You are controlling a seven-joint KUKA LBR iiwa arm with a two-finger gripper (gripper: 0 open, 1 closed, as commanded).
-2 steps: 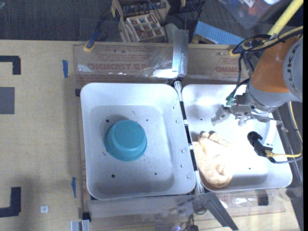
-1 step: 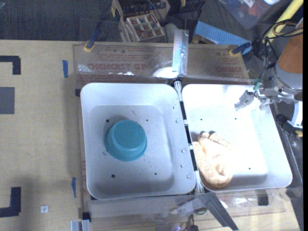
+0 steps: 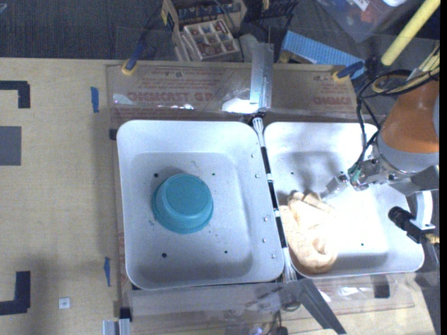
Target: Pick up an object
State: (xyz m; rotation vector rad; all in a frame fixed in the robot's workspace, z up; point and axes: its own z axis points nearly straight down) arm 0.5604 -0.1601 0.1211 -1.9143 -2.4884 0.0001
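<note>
A beige, lumpy, soft-looking object (image 3: 311, 233) lies in the right bin (image 3: 391, 253), against its left wall and near the front corner. A teal bowl (image 3: 183, 202) sits upside down in the middle of the left bin (image 3: 140, 145). My gripper (image 3: 335, 185) reaches in from the right and hangs low over the right bin, just above and to the right of the beige object's upper end. Its tip is close to that end, and contact is unclear. The orange band (image 3: 412, 125) of the arm sits at the right edge.
A raised divider (image 3: 269, 180) separates the two bins. Black cables (image 3: 363, 128) trail along the arm above the right bin. Boxes and clutter (image 3: 206, 30) stand behind the bench. The right half of the right bin shows bare white floor.
</note>
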